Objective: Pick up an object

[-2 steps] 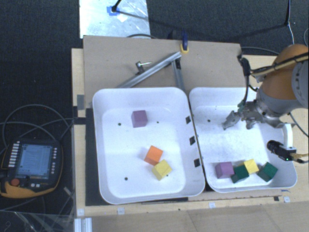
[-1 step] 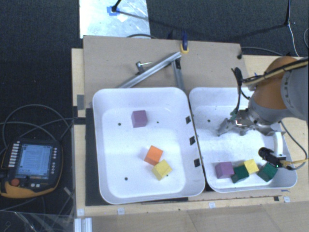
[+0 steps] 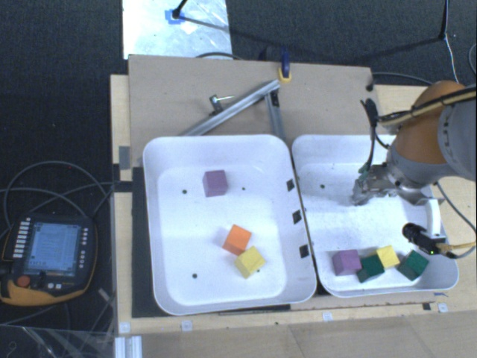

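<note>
Gripper over the right bin, 7 blocks across 2 bins.

The gripper (image 3: 363,192) sits low in the right bin (image 3: 328,155), near its upper middle; whether it is spread or pressed together cannot be determined, and nothing is visible in it. 4 blocks lie well apart from it along the bin's near edge: a purple block (image 3: 346,261), a dark green block (image 3: 370,268) touching it, a yellow block (image 3: 387,256), and a second green block (image 3: 412,265). The left bin (image 3: 160,200) holds a purple cube (image 3: 215,183), an orange cube (image 3: 237,239) and a yellow cube (image 3: 250,262) just beside it. Both bins rest on a tan counter (image 3: 328,88) over dark carpet (image 3: 59,51). A teach pendant (image 3: 46,258) lies on the floor at left; its screen text is unreadable.
</note>
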`<control>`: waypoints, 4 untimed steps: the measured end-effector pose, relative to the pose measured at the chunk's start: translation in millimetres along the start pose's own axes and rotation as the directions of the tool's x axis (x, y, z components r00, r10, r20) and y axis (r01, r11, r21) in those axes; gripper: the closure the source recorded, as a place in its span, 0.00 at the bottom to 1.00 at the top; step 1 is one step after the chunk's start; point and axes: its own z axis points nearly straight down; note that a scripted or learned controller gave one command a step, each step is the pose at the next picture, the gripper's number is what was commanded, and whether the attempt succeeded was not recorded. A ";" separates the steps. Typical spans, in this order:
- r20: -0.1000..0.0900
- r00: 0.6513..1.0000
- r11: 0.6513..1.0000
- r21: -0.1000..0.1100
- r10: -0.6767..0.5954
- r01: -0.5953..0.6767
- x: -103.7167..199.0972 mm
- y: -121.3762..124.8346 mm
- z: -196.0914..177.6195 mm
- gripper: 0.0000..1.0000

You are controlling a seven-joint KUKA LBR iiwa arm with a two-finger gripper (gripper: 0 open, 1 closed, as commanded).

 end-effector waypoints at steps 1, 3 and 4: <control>0.001 1.000 1.000 -0.004 0.000 0.000 -0.4 6.2 -64.4 1.00; 0.001 1.000 1.000 -0.002 0.000 0.000 3.3 11.3 -146.9 1.00; -0.002 1.000 1.000 0.001 -0.005 0.005 53.6 18.9 -154.9 1.00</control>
